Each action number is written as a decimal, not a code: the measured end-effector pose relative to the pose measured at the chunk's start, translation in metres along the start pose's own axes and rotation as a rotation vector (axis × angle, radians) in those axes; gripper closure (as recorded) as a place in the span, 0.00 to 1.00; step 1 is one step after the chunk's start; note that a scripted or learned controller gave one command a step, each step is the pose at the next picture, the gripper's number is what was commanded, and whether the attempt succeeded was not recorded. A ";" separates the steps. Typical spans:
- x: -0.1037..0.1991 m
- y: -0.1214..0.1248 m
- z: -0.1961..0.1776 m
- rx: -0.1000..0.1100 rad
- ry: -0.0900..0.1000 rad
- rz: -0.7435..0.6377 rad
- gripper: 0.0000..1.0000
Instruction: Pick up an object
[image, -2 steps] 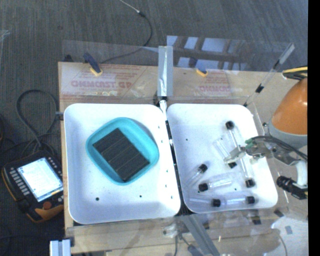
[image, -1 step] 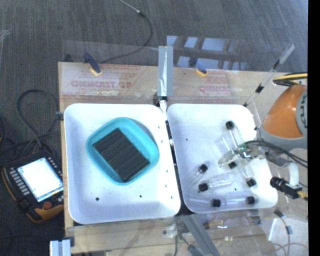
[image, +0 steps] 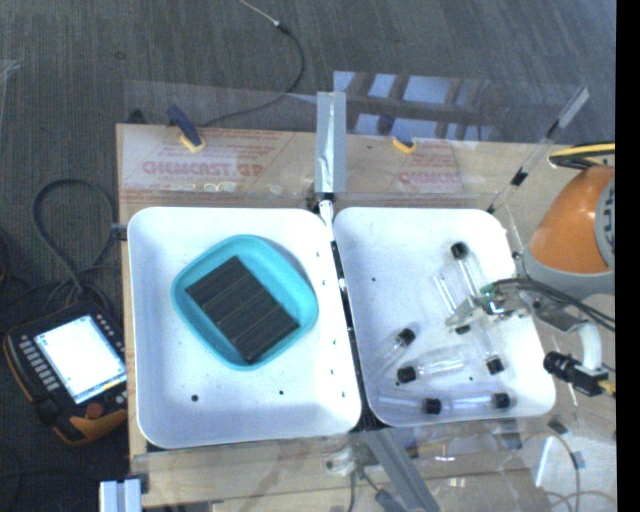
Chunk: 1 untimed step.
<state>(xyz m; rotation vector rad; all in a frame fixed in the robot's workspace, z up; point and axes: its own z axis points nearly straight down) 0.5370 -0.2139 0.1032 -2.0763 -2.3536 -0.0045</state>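
Dark carpet surrounds the wooden surface (image: 250, 165) that carries two shallow white bins side by side. At the right edge, the arm's orange band (image: 570, 235) sits over the right bin's (image: 400, 235) far right corner, and the pincer (image: 487, 300) hangs low near that bin's right wall; whether it is open or closed cannot be told. Clear tubes with black caps lie scattered around it: one tube (image: 466, 268) just to the far left of it, another (image: 432, 369) nearer, and a long one (image: 465, 404) along the near wall. Small black caps (image: 406, 337) lie loose between them. In the left bin (image: 150, 400) rests a turquoise dish (image: 200, 275), with a dark ribbed slab (image: 243, 309) lying tilted inside it. A lit handheld screen (image: 70, 358) lies on the floor at far left.
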 end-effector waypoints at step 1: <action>0.052 0.025 -0.115 0.000 -0.005 0.092 1.00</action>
